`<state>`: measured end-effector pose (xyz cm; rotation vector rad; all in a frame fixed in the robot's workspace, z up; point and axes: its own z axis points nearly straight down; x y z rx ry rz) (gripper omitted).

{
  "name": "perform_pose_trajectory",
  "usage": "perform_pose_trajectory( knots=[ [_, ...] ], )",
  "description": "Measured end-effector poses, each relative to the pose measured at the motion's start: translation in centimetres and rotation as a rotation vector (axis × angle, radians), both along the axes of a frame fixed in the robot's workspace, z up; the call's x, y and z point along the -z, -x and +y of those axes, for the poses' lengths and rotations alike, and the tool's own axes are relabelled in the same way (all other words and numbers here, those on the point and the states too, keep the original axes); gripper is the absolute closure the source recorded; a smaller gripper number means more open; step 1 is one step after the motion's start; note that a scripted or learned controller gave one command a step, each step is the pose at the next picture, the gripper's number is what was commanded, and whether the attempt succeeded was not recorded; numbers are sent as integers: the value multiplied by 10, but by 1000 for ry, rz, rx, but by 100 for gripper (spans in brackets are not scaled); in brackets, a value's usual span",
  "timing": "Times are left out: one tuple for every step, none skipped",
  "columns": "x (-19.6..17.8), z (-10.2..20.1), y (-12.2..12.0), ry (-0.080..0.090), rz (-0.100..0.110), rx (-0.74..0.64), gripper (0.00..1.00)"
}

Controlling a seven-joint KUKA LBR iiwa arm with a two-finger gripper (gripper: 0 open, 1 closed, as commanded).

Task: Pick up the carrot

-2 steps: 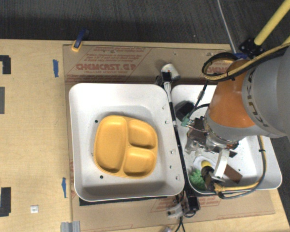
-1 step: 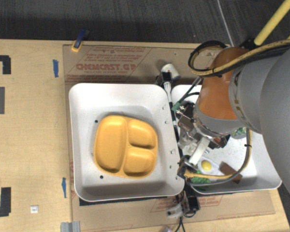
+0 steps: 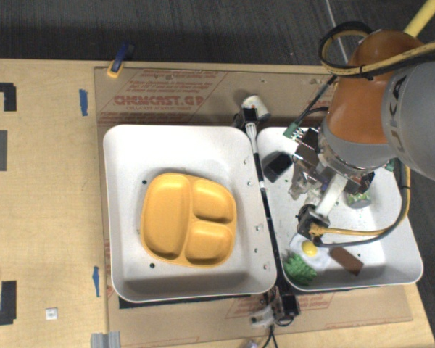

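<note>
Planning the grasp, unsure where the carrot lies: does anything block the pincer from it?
Cannot tell. The arm hides much of the right bin, where the carrot may lie; the pincer hangs there near a black thing.

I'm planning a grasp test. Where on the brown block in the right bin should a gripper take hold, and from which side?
Probably across its narrow width at mid-length, coming straight down. The brown block lies flat and slanted on the right bin floor, long sides free; its left end sits near a white-and-yellow piece.
</note>
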<state>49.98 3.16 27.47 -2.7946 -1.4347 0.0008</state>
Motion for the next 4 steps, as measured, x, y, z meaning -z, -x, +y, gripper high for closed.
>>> perform_pose_trajectory(
  knots=[
    [63,61,21,-1,3,96,100],
    [23,75,20,0,0,370,100],
    [83,66,21,0,4,424,100],
    [91,73,12,0,2,584,100]
  ],
)
